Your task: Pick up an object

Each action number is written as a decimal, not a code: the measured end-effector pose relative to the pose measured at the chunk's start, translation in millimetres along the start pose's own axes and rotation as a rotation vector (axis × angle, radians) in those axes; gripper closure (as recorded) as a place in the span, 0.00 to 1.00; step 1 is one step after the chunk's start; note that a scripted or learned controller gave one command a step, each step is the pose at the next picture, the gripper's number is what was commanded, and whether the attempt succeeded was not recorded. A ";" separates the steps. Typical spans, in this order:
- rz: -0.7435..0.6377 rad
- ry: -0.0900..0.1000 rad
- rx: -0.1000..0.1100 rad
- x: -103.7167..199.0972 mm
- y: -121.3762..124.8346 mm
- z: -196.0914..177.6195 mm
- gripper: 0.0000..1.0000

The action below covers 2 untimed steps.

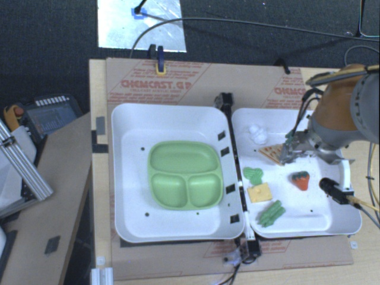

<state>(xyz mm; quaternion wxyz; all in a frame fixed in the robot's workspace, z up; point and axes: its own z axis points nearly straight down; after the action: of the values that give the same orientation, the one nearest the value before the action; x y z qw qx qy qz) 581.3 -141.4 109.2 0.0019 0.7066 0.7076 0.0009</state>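
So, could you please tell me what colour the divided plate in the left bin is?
Light green; the divided plate shows clearly in the camera view.

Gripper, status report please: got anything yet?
Gripper low in right bin, at the waffle piece. Grasp unconfirmed. White item and strawberry close by.

Pretty even overhead light, kinda soft and low-res overall. The white bins (178, 114) are nearly blown out, and there's glare on the foil sheet (141, 15) up top. Shadows are faint.
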 end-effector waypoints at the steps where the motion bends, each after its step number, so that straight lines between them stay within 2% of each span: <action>1: 0.002 0.000 -0.002 -5.7 -0.7 -45.2 1.00; 2: -0.002 0.000 -0.003 -6.3 1.4 -99.6 1.00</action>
<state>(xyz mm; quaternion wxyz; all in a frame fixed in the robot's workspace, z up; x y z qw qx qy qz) 582.3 -147.5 208.8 0.0033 0.7059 0.7083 0.0020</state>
